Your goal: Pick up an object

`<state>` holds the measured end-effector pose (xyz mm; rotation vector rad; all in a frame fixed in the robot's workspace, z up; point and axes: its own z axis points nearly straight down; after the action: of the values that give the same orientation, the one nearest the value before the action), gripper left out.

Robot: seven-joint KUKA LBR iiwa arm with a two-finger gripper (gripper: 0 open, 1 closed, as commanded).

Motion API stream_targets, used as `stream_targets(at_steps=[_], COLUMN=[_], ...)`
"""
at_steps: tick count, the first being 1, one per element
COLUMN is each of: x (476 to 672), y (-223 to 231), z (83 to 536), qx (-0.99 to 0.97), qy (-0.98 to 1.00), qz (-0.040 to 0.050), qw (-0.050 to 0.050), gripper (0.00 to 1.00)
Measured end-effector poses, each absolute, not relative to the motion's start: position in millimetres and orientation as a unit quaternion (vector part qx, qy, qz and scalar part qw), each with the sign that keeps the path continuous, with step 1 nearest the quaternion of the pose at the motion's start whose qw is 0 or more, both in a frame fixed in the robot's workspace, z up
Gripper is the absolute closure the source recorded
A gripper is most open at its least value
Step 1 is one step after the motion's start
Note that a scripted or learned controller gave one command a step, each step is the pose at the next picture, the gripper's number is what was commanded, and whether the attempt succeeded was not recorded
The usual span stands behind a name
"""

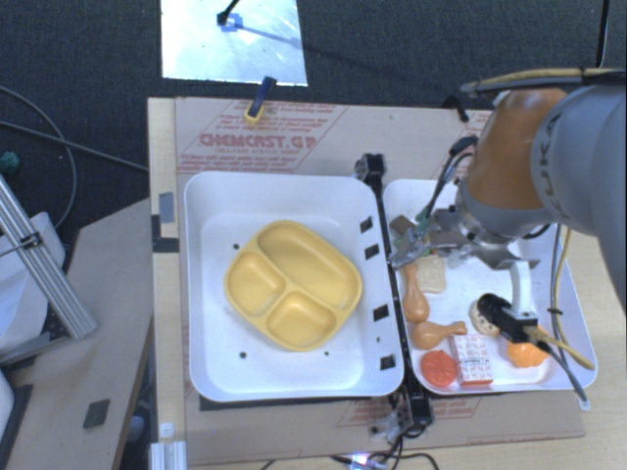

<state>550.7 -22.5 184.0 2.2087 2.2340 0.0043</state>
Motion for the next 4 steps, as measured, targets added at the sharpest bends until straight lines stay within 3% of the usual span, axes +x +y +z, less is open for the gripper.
stream_targets(at_steps=[1,2,3,4], x=[484.4,515.1,548.0,508.6], y=[-25,39,130,63], z=[181,181,141,186], qx=[0.707,0.704,0.703,0.709], qy=[0.707,0.710,0.711,0.706], qz=[-0.0027,-0.0008,-0.0010,-0.0001], qw=[-0.003,-0.001,-0.002,0.000], gripper=[0.00,0.00,0.00,0.00])
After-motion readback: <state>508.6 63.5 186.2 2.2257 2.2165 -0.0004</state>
